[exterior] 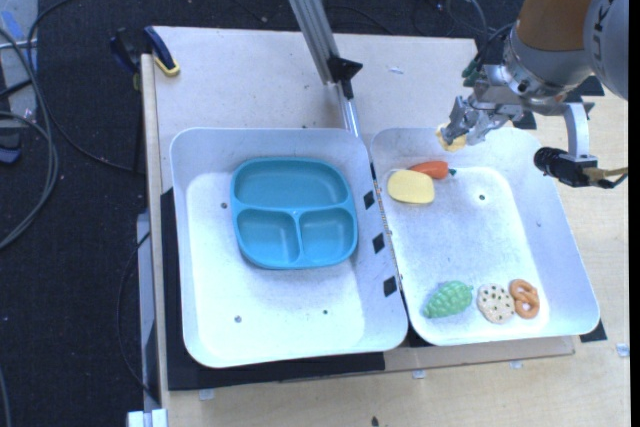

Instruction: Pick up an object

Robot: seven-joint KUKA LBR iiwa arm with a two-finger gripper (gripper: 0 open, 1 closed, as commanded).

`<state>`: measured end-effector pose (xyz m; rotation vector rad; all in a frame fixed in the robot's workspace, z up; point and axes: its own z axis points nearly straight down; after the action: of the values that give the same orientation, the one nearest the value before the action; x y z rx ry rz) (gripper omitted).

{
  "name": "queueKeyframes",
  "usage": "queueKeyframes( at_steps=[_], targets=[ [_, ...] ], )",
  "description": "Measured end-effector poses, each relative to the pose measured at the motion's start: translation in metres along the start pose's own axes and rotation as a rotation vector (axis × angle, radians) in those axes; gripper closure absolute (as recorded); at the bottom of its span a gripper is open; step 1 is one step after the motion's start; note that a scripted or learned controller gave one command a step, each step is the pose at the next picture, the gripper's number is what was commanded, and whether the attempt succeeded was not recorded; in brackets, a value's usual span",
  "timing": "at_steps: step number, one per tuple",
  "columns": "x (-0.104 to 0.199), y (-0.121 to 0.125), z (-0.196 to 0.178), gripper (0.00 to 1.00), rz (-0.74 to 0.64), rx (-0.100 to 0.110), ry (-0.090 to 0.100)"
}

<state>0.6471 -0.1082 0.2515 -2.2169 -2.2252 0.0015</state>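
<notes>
My gripper [458, 133] hangs above the far edge of the right bin [560, 245], raised off its floor. A small pale yellow piece [449, 138] shows between the fingertips, and the fingers look shut on it. In the right bin, just below the gripper, lie an orange carrot-like toy [432, 169] and a yellow rounded piece [410, 187], touching each other. Near the bin's front edge sit a green bumpy toy [448, 299], a round cookie [494, 302] and a pretzel [524, 297] in a row.
The left bin [200, 265] holds a blue divided plate [295, 213]. A grey metal pole [310, 5] slants down to the gap between the bins. Cables lie on the dark floor to the left.
</notes>
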Motion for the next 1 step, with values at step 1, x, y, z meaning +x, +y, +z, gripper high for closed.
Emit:
queueKeyframes(
  at_steps=[1],
  targets=[
    [0.0592, -0.0039, 0.0013, 1.00, -0.004, -0.001, 0.002]
  ],
)
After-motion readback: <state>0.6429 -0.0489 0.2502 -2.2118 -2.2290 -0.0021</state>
